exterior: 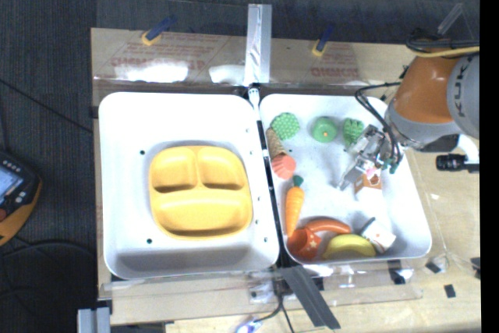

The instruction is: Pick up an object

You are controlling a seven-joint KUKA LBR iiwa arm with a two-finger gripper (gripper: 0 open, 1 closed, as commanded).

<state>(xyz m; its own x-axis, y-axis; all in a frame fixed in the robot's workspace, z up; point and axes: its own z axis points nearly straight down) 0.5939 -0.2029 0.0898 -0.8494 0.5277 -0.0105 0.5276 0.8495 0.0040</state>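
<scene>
We count two white bins: the left bin (pixel 125 168) holds one yellow compartment tray (pixel 200 190), and the right bin (pixel 413 214) holds the small toys. Among them we count one carrot (pixel 294 206), one banana (pixel 348 246), one red pepper-like piece (pixel 312 235), one bumpy green ball (pixel 285 125), one round green piece (pixel 324 129), one green block (pixel 354 129) and one pink-tipped stick (pixel 278 153). The carrot is orange with a green top and lies along the centre wall. The gripper (pixel 357 175) hangs over the bin's bare middle; we cannot tell whether it is parted or closed. Bare floor lies between the green toys and the banana.
</scene>
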